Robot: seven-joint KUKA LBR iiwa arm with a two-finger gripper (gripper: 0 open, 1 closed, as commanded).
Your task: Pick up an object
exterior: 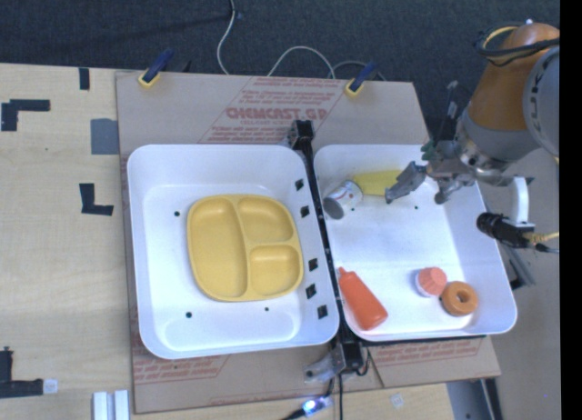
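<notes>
Above right bin [473, 255], toward its far wall: gripper [421, 187] hanging with fingers spread, nothing between them. Just beside it, yellow block [376, 180] and grey cup [343, 196], likeliest targets, lying loose. Nearer edge: orange bottle [362, 301], pink piece [430, 280], doughnut [459, 298]. Beyond divider, left bin [150, 227] bearing yellow tray [244, 246].
</notes>
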